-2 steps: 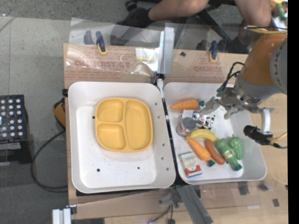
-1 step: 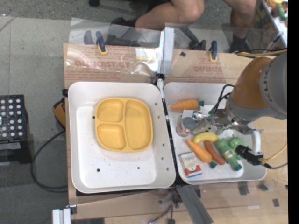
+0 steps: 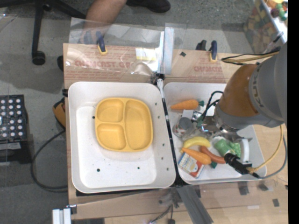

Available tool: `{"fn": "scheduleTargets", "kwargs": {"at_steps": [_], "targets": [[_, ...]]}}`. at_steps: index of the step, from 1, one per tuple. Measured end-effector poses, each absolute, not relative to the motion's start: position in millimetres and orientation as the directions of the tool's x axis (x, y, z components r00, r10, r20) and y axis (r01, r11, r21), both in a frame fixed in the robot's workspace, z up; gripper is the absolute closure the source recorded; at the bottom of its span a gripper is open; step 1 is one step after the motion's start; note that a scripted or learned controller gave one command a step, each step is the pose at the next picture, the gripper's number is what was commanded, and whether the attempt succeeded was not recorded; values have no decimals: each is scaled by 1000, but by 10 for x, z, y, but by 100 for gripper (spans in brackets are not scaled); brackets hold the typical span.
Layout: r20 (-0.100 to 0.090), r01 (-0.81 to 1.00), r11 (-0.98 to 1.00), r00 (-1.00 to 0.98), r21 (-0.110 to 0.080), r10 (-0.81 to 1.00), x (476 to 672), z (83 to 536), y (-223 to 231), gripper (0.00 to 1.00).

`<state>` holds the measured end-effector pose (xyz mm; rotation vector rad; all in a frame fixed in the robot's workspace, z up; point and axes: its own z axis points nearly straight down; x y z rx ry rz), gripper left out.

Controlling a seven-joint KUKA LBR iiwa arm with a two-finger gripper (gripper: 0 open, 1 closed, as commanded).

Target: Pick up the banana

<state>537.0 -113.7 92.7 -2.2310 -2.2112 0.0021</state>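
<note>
Camera view, looking down at a slant on two white bins side by side on the tabletop (image 3: 275,139). Left bin (image 3: 84,171), centre-left of the frame: holding a yellow divided plate (image 3: 124,124) and nothing of the task. Right bin (image 3: 187,88), centre-right: crowded with toy food. Banana (image 3: 196,142) lying flat in the lower middle of that bin, just beside and above an orange carrot (image 3: 196,155), with a small carton (image 3: 190,165) below and a green piece (image 3: 225,147) to the right. A second carrot (image 3: 185,104) apart near the upper edge.

Arm (image 3: 252,94) reaching in from the right edge, wrist bent down over the right bin, so placed to work among the clutter near the banana. Claw (image 3: 202,120) low, just above the banana in the frame, beside a grey round object (image 3: 185,123); cannot tell whether spread or pressed together, the tips lost among metal parts and cable. Nothing seen pinched. Banana judged not yet lifted, close neighbours likely to crowd a grasp.
</note>
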Motion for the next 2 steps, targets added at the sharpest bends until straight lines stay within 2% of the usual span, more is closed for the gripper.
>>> {"fn": "scheduleTargets", "kwargs": {"at_steps": [1,2], "targets": [[-3,988,155,-155,-1,988,5201,1598,-2122,0],[1,998,63,-63,-4,998,4876,970,-1567,0]]}}
